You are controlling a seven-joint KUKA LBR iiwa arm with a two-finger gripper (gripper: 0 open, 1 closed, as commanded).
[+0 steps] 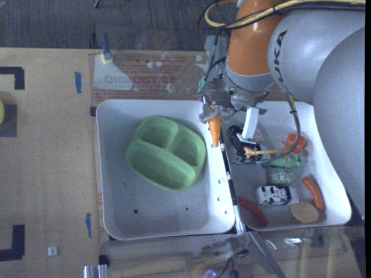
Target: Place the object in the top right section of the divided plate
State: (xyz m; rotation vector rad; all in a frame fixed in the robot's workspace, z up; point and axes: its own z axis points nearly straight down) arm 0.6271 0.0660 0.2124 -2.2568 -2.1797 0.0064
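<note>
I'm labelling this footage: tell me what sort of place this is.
Probably a robotics lab test bench, not a kitchen. A KUKA arm reaches over two white bins: one holds a green divided plate, the other toy food such as a small milk carton. Blue tape marks dot the wooden bench.

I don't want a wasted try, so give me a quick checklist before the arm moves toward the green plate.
1. Carrot at the gripper: ok, it hangs from it.
2. Grip firm: cannot tell.
3. Carrot over the divided plate: not ok, it hangs above the divider between the bins.
4. Plate's top right section free: ok.
5. Plate inside the left bin: ok.
</note>
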